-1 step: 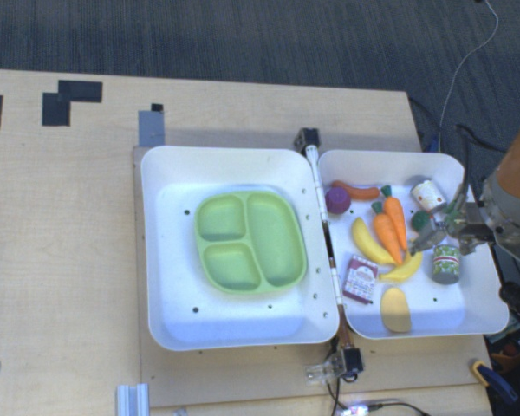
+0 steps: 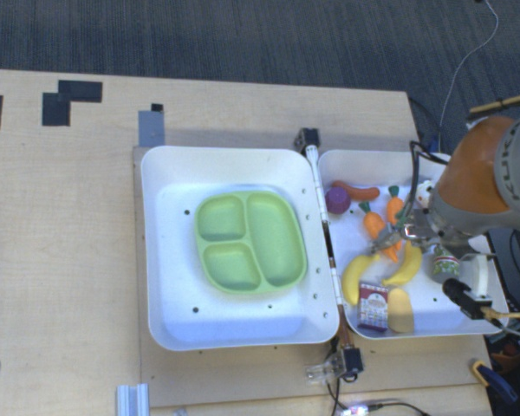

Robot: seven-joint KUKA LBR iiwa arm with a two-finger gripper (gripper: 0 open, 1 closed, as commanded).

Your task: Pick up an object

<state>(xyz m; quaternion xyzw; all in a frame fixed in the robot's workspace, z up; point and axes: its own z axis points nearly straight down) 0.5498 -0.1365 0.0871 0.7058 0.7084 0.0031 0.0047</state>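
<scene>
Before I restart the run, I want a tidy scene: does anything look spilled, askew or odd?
Nothing stands out. The green divided plate lies flat in the left bin; the banana, purple ball and small box sit inside the right bin.

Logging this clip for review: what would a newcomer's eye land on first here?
Probably the green divided plate, lying alone in the left bin. Next, the clutter of toy food in the right bin: a yellow banana, a purple piece and orange carrots. The arm's orange band hangs over that bin, its hand low among the food.
</scene>
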